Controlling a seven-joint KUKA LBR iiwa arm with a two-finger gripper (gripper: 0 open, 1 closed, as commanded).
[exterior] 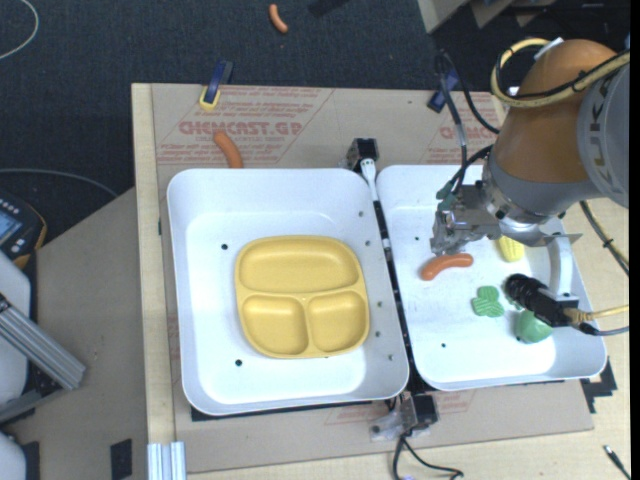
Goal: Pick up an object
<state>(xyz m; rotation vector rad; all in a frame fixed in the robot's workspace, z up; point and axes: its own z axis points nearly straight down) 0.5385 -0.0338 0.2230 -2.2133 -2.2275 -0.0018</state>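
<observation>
Currently, two-finger gripper hovered just above small orange sausage-shaped toy in right white bin; grip state unreadable. Toy looked light, smooth, likely slippery; pinch across its middle.

red "CHEMCAST GP" lettering, printed repeatedly on the brown board beneath the bins

Grey arm with orange band reaching in from the right, wrist bent downward, claw lowered
</observation>
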